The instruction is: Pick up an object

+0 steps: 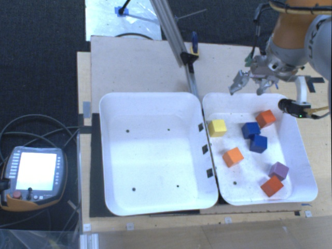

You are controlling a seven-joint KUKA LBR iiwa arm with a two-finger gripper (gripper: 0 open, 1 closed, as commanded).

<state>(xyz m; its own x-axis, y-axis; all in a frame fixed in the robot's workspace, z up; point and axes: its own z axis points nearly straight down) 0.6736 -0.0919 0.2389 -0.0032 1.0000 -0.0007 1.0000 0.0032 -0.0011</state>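
Observation:
The right bin (298, 139) holds several small blocks: a yellow cube (217, 127), an orange cube (233, 156), two blue cubes (250, 129) (258, 143) touching each other, an orange-red cube (265, 118), a purple cube (278, 170) and a red cube (272, 185). My gripper (250, 85) hangs above the bin's far rim, well above the blocks. Its two fingers are spread apart with nothing between them.
The left bin (111, 154) sits beside the right one. A slanted metal pole (168, 22) with a blue-handled clamp (193, 46) crosses the board behind the bins. A teach pendant (32, 176) lies at the far left, off the bench.

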